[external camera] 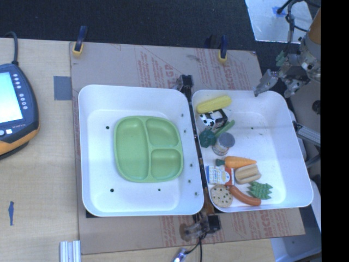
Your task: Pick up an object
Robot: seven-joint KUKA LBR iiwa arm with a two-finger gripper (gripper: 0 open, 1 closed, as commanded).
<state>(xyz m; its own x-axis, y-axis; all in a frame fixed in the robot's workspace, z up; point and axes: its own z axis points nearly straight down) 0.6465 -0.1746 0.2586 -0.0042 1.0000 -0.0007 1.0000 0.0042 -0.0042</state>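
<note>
1. We see the gripper (268, 84) above the right bin's (294, 146) far corner; we cannot tell its jaw state.
2. The toys, like the corn (214, 103) and carrot (240, 161), lie crowded along the left wall, so a grasp may slip or catch two.

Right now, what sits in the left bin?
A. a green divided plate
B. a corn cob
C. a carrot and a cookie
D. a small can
A: the green divided plate lies alone in the left bin, while the corn cob, carrot, cookie and small can all lie in the right bin.
</note>
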